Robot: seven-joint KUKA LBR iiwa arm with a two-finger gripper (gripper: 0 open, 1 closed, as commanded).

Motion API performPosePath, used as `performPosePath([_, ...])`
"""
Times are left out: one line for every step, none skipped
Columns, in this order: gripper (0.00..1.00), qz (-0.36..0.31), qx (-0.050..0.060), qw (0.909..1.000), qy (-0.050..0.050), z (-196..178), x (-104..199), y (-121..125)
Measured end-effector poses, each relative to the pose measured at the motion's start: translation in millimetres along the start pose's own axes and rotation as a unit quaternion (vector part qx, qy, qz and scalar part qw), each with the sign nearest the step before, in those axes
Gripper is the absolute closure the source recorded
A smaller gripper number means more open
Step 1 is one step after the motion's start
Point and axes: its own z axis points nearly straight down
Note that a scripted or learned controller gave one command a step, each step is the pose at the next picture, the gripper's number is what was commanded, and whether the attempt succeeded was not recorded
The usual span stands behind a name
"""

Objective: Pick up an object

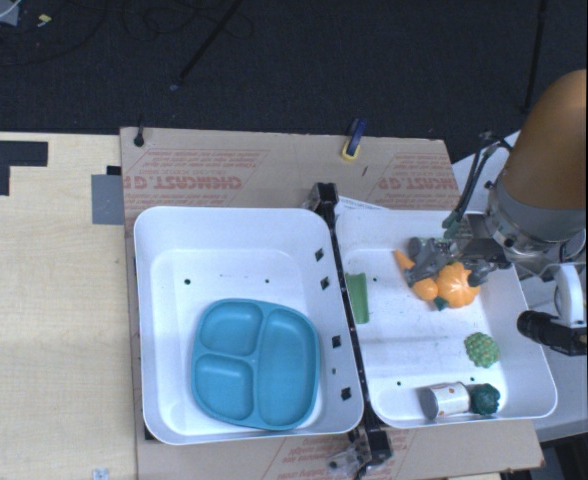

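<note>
The grey arm's end effector point(444, 260) sat low in the right white bin point(534, 408), pressed against a cluster of orange toy pieces point(452, 286) — whether it was clenched or released could not be told. Nearby lay a green knobbly ball point(481, 349), a small white cylinder point(445, 400) and a green strip point(357, 298). The left white bin point(164, 238) held a blue divided plate point(256, 363) on the worktop point(44, 318).
</note>
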Motion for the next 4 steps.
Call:
performPosePath([0.00, -0.001, -0.005, 1.0000, -0.001, -4.8, -0.2, 1.7])
performPosePath([0.00, -0.001, -0.001, 1.0000, 0.000, 56.7, 7.6, 5.1])
performPosePath([0.00, -0.001, -0.002, 1.0000, 0.000, 111.4, 2.6, 12.9])
performPosePath([0.00, -0.001, -0.001, 1.0000, 0.000, 166.6, -5.6, 7.5])
